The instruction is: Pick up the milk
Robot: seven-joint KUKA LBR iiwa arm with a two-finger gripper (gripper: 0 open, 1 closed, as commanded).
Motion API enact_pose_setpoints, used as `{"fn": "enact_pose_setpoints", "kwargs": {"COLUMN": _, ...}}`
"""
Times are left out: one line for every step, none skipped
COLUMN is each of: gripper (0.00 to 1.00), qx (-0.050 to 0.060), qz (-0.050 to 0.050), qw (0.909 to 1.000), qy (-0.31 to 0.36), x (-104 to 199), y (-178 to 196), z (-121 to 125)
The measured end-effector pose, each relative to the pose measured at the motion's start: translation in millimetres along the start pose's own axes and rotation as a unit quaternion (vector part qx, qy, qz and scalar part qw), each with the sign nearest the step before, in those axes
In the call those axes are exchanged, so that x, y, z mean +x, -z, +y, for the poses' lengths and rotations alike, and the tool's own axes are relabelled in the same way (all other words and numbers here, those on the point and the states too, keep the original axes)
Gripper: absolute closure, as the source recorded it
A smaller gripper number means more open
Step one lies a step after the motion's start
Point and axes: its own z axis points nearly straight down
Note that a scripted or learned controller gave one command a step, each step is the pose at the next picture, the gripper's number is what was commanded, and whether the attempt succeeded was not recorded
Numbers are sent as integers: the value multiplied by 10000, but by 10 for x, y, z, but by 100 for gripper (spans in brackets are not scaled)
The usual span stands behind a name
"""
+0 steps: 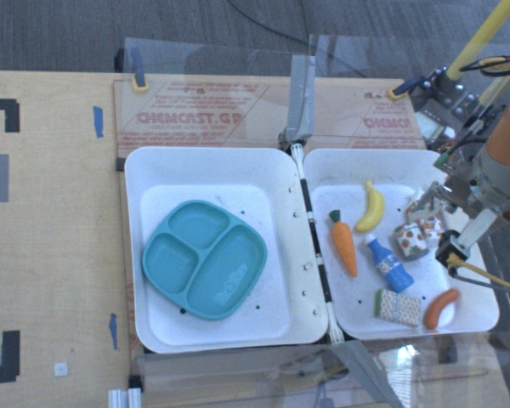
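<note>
Two shallow white bins sit side by side on the tabletop [51,228]. Left bin [153,172]: holds one teal divided plate [205,258] with three compartments, lying flat near the bin's centre. Right bin [348,313]: holds six items. The milk [389,264] is a small blue bottle with a white cap and a pale label band — it lies on its side near the middle of the right bin, cap end pointing toward the upper left, base toward the lower right. An orange carrot [344,242] with a green top lies just to the left of the milk, apart from it. A yellow banana [371,207] lies above the milk, toward the bin's far wall. A white carton with red and green print [414,239] lies just to the right of the milk's cap end. A rectangular speckled sponge-like block [398,307] lies below the milk's base, close to it; whether they touch cannot be told. A red-and-white sausage-shaped item [442,308] lies beside that block, near the bin's lower right corner. The end effector [433,201] is positioned over the right side of the right bin, above the printed carton and to the right of the milk — whether its fingers are spread or pressed together cannot be told at this resolution. The milk lies apart from the end effector.
</note>
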Motion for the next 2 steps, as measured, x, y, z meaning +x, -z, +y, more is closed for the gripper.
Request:
{"fn": "enact_pose_setpoints", "kwargs": {"gripper": 0, "qx": 16, "qz": 8, "qw": 9988, "qy": -487, "x": -110, "y": -1208, "z": 404}}
{"fn": "enact_pose_setpoints", "kwargs": {"gripper": 100, "qx": 41, "qz": -5, "qw": 9988, "qy": -496, "x": -128, "y": -1152, "z": 409}}
